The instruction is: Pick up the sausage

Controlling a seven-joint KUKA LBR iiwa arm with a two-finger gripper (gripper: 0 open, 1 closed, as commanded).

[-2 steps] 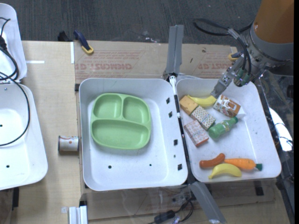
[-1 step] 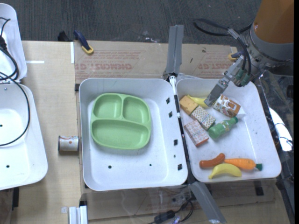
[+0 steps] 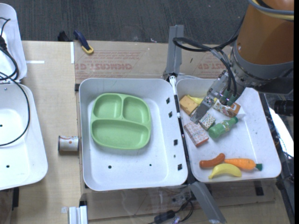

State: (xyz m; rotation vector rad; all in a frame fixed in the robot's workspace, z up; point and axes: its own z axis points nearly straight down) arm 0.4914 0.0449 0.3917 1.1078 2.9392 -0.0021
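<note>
From where I stand, the job looks barely begun. The sausage (image 3: 212, 161), a short orange-red link, lies loose on the floor of the right bin (image 3: 261, 125), low in the frame toward the bin's near edge, with nothing gripping it. Just beside it sit a carrot (image 3: 240, 163) and a yellow banana (image 3: 225, 171); the banana's upper edge looks to touch the sausage's underside, though I can't be sure of it. The arm (image 3: 268, 27) comes in from the upper right, and its pincer (image 3: 202, 114) hangs over the upper-middle part of that same bin, above a clutter of toy groceries: a yellow cheese wedge (image 3: 188, 104), a green bottle (image 3: 221, 128) and a reddish speckled block (image 3: 196, 134). Whether the pincer is spread or closed I cannot tell from this angle, since its dark tips blur into the things under them, and I see nothing that is plainly lifted off the bin floor. It stands well apart from the sausage, further up the picture. So by my reckoning everything is left to do: bring the pincer down-frame to the sausage, close on it without catching the banana or carrot, and raise it. The left bin (image 3: 121, 171) holds a green divided plate (image 3: 121, 121), which plays no part here.
</note>
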